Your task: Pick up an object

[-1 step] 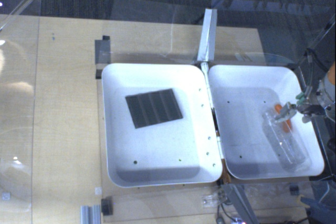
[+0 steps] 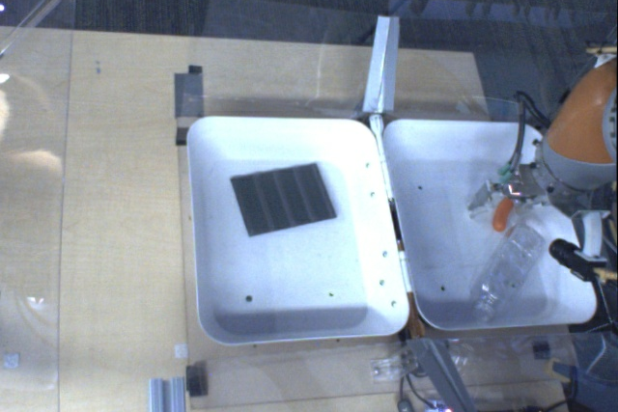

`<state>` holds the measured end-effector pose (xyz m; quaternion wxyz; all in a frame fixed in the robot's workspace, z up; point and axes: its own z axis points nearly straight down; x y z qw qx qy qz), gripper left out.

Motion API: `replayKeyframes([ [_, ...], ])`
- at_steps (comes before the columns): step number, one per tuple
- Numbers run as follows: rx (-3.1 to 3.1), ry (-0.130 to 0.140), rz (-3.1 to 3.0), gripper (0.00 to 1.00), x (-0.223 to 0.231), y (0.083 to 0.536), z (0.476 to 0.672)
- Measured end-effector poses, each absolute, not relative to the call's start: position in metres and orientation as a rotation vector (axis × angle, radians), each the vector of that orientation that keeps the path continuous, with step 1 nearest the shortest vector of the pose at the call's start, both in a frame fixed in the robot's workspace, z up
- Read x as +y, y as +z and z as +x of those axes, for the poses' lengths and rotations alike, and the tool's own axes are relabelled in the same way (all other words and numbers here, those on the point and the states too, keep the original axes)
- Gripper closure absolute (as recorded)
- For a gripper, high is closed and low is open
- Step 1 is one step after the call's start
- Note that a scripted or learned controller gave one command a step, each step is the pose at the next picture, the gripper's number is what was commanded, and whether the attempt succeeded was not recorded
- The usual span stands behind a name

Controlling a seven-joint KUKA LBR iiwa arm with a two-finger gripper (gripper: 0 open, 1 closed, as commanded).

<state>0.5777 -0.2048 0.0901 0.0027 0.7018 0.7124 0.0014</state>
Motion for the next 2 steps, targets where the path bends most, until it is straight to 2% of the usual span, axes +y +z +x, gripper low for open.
replayKeyframes([
  [1, 2.236, 0.009, 2.193, 1.0, -0.204, 0.102, 0.58],
  [2, 2.259, 0.006, 2.177, 1.0, -0.139, 0.178, 0.611],
])
